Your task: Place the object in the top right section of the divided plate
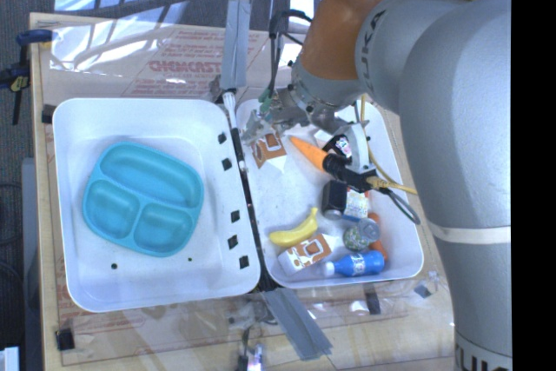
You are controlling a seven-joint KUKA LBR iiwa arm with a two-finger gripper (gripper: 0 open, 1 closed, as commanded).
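Gripper (261, 119) low at the right bin's (401, 261) upper-left corner, near a small brown-and-white carton (270, 149); finger state cannot be told. Carrot (306, 150), banana (294, 229) and blue bottle (354, 264) lie beyond. Blue divided plate (143, 198) sits in the left bin (74, 122).

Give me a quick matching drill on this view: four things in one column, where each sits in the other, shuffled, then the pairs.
Things:
1. divided plate
2. banana
3. carrot
4. blue bottle

Places:
A. near the front wall of the right bin, lying on its side
B. upper part of the right bin, just below the arm's wrist
C. middle of the left bin
D. lower middle of the right bin, above an orange and white carton

Pairs: 1-C, 2-D, 3-B, 4-A
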